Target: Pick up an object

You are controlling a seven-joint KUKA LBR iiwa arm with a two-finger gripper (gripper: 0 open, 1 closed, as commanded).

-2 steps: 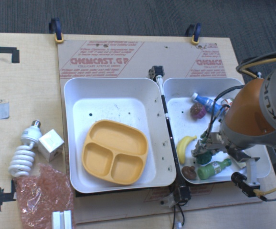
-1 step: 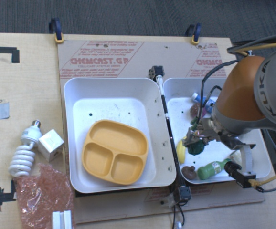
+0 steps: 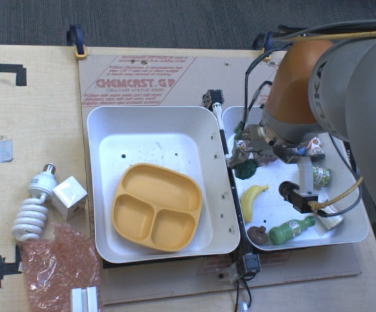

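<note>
My gripper (image 3: 245,149) hangs low over the far left part of the right bin (image 3: 350,236), close to the wall between the two bins. A dark green rounded object (image 3: 245,170) lies right beneath it; whether the two touch is unclear. A yellow banana (image 3: 252,199) lies a little nearer the camera. A green bottle (image 3: 291,230) lies on its side along the near wall, beside a small brown object (image 3: 258,233). A small patterned can (image 3: 321,175) and a red-and-white item (image 3: 315,145) sit partly hidden by the wrist.
The left bin (image 3: 103,142) holds a yellow divided plate (image 3: 157,207). Outside the bins, on the left of the bench, lie a spiral light bulb (image 3: 34,207), a white cube (image 3: 70,196) and a crumpled pink bag (image 3: 61,265). The arm's bulk covers the right bin's far right.
</note>
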